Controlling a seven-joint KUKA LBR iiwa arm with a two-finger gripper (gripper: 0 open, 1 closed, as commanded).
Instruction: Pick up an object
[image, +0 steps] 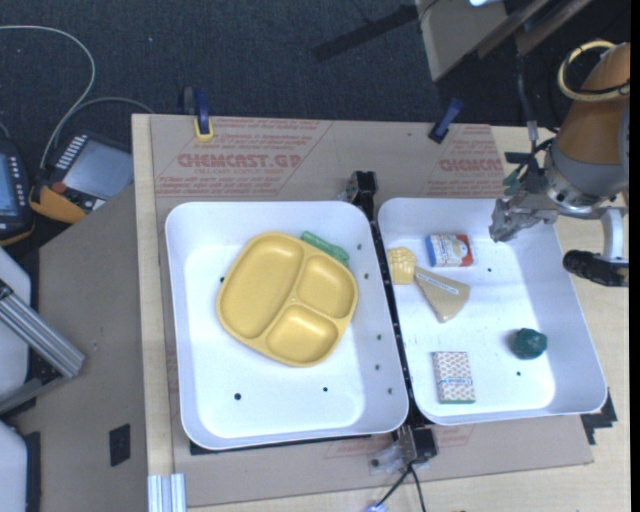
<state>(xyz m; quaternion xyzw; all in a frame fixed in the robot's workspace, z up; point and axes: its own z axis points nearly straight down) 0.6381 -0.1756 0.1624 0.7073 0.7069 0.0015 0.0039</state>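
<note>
The right bin (570, 330) holds a small white packet with red and blue print (449, 250), a yellow piece (401, 265), a tan wedge (443, 296), a patterned card box (454, 377) and a dark green ball (529, 343). My gripper (507, 221) hangs over the bin's far right corner, to the right of the packet and apart from it. Nothing shows between its fingers.
The left bin (200, 380) carries a yellow divided plate (287, 298) with a green object (325, 246) poking out behind it. Clamps (203, 125) sit on the cardboard's far edge. Cables and devices lie off the bench to the left.
</note>
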